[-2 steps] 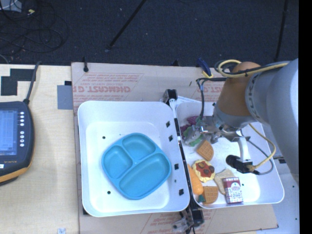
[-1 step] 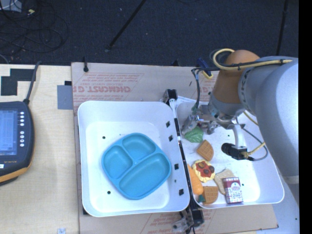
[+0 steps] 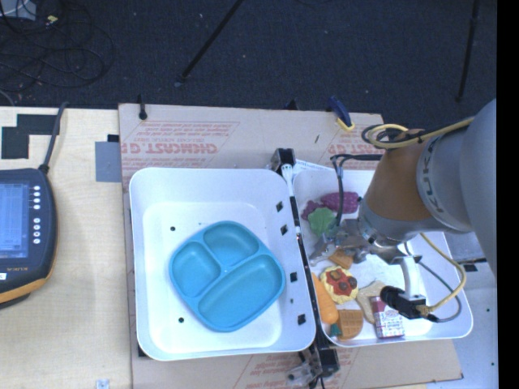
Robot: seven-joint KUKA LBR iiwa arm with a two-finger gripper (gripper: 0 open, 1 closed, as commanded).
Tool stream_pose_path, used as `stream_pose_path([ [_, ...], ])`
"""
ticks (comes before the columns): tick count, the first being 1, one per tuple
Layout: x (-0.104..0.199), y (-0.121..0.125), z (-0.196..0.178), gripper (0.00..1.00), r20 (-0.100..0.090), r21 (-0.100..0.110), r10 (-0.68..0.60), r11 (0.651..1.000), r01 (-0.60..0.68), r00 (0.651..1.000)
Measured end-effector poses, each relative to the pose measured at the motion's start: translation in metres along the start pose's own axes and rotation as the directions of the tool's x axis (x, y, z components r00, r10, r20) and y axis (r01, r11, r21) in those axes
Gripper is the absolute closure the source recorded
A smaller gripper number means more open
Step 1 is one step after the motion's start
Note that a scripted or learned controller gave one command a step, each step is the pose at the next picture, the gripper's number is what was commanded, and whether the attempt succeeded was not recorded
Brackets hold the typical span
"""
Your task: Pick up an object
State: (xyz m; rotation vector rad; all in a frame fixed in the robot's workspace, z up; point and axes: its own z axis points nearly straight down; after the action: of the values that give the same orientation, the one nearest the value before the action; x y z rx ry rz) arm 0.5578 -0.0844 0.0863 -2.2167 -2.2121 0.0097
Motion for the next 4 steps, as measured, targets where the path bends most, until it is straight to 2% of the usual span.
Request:
stream_pose_path([
  [1, 0.001, -0.011, 0.000, 0.00, 0.001, -0.006, -0.001, 1.000, 0.001, 1.000],
  [3, 0.001, -0.010, 0.000, 0.00, 0.001, -0.007, -0.001, 1.000, 0.001, 1.000],
  [4, -0.005, 0.003, 0.000, 0.00, 0.002, -0.008, -0.004, 1.000, 0.004, 1.000],
])
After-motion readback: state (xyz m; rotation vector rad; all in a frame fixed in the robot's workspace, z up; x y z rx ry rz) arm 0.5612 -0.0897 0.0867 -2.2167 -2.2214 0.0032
